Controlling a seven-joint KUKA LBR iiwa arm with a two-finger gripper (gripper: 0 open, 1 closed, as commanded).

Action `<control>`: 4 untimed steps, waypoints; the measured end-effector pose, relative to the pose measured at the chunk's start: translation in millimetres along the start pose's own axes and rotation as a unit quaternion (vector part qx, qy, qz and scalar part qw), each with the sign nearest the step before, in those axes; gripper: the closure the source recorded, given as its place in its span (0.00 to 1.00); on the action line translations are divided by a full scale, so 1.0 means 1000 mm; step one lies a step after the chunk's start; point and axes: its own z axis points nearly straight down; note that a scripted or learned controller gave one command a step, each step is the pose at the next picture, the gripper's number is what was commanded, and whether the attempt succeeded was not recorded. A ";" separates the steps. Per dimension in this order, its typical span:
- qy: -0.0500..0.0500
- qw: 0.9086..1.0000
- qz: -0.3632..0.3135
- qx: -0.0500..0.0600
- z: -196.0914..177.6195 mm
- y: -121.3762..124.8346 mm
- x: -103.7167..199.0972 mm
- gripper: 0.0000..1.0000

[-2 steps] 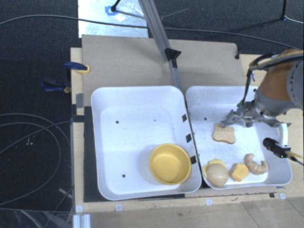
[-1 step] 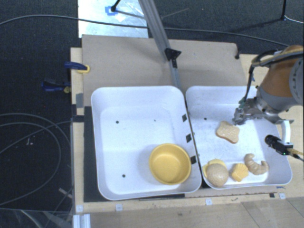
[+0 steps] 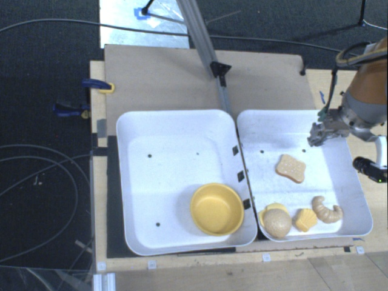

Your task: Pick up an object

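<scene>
The hand hangs over the upper right part of the right bin, reaching in from the right side; whether it is open or closed I cannot tell, and nothing shows between its tips. 4 candidates lie below it in that bin: a flat biscuit-like piece nearest, then a croissant, a yellow wedge and a round bun clustered along the near wall. The left bin holds a yellow bowl. The biscuit, lying apart from the rest, looks the easiest target. Both bins rest on the tabletop.
</scene>
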 end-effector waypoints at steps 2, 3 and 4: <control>0.002 1.000 -0.003 0.003 -0.049 0.006 0.048 1.00; 0.002 1.000 -0.003 0.003 -0.042 0.017 0.100 1.00; 0.002 1.000 -0.003 0.003 -0.037 0.022 0.152 1.00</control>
